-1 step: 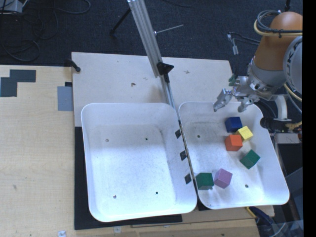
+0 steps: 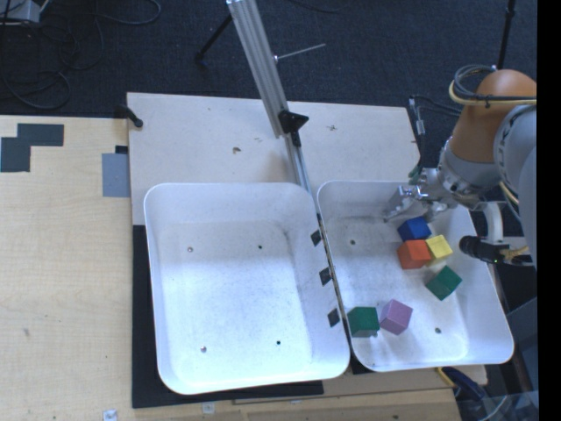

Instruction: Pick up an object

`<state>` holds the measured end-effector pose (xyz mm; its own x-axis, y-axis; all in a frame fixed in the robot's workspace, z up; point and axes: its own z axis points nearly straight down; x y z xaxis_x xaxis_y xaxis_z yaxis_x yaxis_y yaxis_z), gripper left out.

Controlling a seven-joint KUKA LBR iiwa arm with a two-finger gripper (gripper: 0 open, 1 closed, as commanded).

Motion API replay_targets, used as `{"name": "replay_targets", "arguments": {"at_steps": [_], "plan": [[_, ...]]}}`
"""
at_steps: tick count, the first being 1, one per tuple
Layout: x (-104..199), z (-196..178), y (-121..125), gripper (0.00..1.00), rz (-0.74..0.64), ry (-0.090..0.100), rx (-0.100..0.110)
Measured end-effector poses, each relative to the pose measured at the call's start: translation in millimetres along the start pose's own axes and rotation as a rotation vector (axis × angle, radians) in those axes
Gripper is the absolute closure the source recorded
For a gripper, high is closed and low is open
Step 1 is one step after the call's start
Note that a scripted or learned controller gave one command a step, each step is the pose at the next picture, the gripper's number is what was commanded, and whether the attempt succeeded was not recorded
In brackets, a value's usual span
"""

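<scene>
A dark green cube (image 2: 364,321) and a purple cube (image 2: 396,316) sit side by side near the front edge of the right bin (image 2: 456,349), the green one close to the wall shared with the left bin (image 2: 237,279). Farther back, a second green cube (image 2: 443,282) lies apart from a tight cluster: an orange cube (image 2: 415,253) touching a yellow cube (image 2: 439,247), with a blue cube (image 2: 414,229) just behind. The gripper (image 2: 405,202) hangs just behind the blue cube; its fingers look spread and grip nothing.
</scene>
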<state>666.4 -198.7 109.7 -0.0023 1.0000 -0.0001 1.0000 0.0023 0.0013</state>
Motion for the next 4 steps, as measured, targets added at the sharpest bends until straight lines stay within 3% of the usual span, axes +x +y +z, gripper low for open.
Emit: {"name": "replay_targets", "arguments": {"at_steps": [1, 2, 3, 4], "plan": [[11.7, 19.4, -62.5, 0.0, 0.004, 0.001, 0.006], [2.4, -23.3, -88.3, 0.0, 0.003, 0.0, 0.002], [2.2, -30.5, -88.5, 1.0, 0.007, 0.002, 0.005], [57.1, -2.7, -69.1, 1.0, 0.0, -0.006, -0.012]]}}
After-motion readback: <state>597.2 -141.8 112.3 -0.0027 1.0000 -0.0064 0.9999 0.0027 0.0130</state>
